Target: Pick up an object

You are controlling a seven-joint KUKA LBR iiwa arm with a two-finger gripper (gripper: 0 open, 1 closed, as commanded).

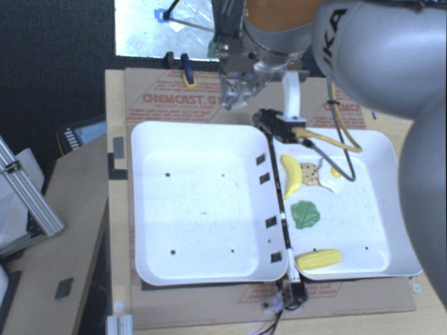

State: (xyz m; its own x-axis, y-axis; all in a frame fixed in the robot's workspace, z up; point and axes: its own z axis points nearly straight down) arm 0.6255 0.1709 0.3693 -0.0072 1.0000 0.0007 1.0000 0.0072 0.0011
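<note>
The right bin (370, 208) holds a yellow banana (292, 174) near its left wall, with a speckled cracker (310, 174) beside it and a white fried-egg piece (332, 181) further right. A green leaf (305, 214) lies below them, and a yellow corn cob (319, 259) rests at the front left corner. My gripper (236, 95) hangs high over the cardboard behind the left bin's back rim, apart from all these objects. Its metal tip is small and blurred.
The left bin (199, 201) stands beside the right one, a black hinge strip (278, 201) between them. Yellow and black cables (328, 142) trail from the wrist over the right bin's back. A blue and yellow clamp (187, 72) sits at the cardboard's rear edge.
</note>
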